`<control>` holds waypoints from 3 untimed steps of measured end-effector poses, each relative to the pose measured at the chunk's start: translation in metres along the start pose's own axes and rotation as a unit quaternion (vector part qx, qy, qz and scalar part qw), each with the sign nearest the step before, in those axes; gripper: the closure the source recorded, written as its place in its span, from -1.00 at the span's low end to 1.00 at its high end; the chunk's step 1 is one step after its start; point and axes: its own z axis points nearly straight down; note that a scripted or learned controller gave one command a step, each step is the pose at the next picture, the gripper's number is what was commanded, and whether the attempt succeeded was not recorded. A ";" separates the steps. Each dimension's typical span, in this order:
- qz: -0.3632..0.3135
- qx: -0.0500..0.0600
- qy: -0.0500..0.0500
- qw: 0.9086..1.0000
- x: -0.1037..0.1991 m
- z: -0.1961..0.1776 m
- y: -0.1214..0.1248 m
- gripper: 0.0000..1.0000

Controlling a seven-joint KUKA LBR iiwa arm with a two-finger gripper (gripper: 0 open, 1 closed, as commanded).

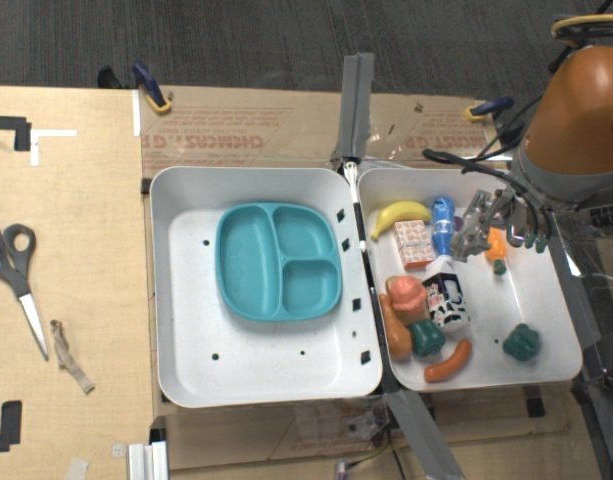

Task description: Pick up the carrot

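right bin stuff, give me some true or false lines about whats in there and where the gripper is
1. The banana lies in the right bin. True.
2. The teal plate sits in the right bin. False: it is in the left bin.
3. The gripper is above the right bin. True.
4. The scissors lie inside a bin. False: they lie on the bench, left of both bins.
5. The carrot is beside the gripper. True.
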 end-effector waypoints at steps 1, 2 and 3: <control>-0.001 0.000 -0.002 1.000 -0.001 -0.010 0.001 1.00; -0.001 -0.001 -0.004 1.000 -0.003 -0.019 0.001 1.00; -0.149 0.000 0.000 0.989 -0.045 0.052 -0.058 1.00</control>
